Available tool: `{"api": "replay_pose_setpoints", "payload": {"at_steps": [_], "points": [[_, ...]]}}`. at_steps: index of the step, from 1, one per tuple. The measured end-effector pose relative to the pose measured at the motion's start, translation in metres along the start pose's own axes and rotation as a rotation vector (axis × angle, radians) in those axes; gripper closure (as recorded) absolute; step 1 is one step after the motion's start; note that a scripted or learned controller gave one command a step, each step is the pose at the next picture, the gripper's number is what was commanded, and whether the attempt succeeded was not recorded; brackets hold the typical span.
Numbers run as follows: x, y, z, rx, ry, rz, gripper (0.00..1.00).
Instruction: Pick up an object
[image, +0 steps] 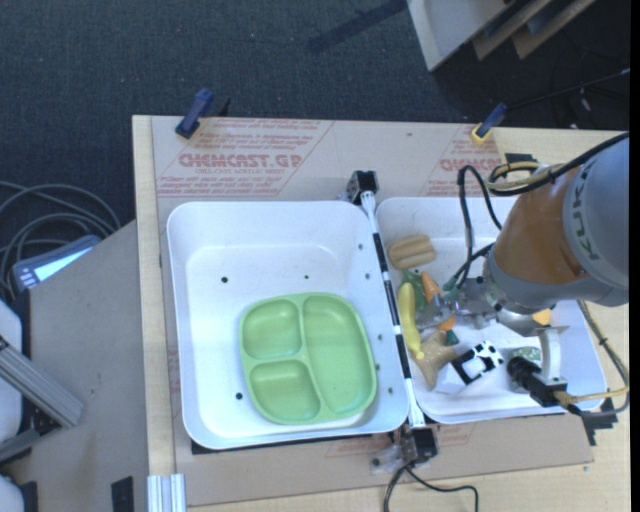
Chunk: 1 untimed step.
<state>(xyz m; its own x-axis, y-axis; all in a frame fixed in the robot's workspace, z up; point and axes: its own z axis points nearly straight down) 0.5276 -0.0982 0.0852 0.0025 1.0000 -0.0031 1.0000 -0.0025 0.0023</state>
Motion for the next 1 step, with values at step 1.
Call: {"api": "replay_pose_setpoints", "payload": {"at_steps": [1], "points": [[0.0009,0.0001,-0.0094,0.0,0.001,-0.001,1.0]]}}
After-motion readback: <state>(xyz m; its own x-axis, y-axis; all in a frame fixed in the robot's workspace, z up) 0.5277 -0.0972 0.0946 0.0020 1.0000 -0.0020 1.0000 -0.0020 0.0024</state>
